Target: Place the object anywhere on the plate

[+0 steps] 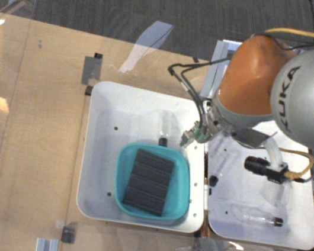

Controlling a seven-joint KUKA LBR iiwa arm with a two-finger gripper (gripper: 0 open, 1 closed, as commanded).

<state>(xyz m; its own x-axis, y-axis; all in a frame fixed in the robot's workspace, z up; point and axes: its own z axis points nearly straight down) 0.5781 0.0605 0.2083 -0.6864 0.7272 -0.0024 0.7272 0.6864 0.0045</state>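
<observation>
Now, gripper (194, 136): I am hanging it over the left bin's upper right corner; how its parts stand, I cannot tell.
Object (149, 182): a dark ribbed block is lying flat on the plate.
Plate (182, 174): teal, sitting in the left bin (101, 142).
Right bin (301, 228): it is holding a clear tube (258, 218).
Table (21, 146): it is carrying both bins.

Two white bins (97, 159) side by side — wooden bench (24, 128).
</observation>
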